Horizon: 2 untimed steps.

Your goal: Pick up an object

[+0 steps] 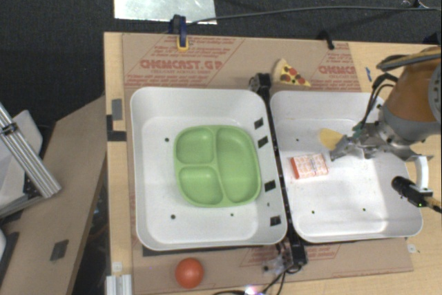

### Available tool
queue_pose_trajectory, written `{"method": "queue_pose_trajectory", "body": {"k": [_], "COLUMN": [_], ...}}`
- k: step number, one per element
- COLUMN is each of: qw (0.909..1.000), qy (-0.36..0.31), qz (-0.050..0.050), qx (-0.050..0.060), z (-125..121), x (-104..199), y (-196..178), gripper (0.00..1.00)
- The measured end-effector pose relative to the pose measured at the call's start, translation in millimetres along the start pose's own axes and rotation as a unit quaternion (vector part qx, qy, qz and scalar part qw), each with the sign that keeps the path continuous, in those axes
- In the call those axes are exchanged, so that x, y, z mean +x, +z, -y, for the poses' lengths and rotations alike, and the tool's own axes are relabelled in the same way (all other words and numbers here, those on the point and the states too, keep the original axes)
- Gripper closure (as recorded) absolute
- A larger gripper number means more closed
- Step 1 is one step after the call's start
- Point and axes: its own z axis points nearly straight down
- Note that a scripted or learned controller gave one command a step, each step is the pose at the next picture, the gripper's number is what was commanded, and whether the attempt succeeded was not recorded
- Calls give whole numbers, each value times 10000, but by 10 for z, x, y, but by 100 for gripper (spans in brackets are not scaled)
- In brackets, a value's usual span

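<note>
A small red-and-white box (308, 166) lies flat in the right bin (345, 217), near its left side. A yellow piece (329, 137) rests just above and right of the box, partly covered by the gripper's tip. My gripper (343, 148) reaches in from the right, low over the bin floor, its tip between the yellow piece and the box and a little to the right of the box. Behind it are the grey wrist (404, 129) and the orange band (414, 93). Nothing is seen held.
The left bin (148, 217) holds a green divided plate (216, 165). A toy pizza slice (291, 74) lies on the cardboard behind the right bin. A red ball (189, 272) sits in front of the left bin. A blue clamp (179, 30) grips the board's far edge.
</note>
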Motion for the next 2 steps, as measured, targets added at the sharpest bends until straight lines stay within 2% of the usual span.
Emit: {"method": "queue_pose_trajectory", "body": {"k": [1, 2], "qw": [10000, 10000], "qy": [-5, 3], "qz": [12, 16], "qx": [-40, -50], "z": [-25, 26], "x": [-4, -86], "y": [-144, -663], "gripper": [100, 100]}}
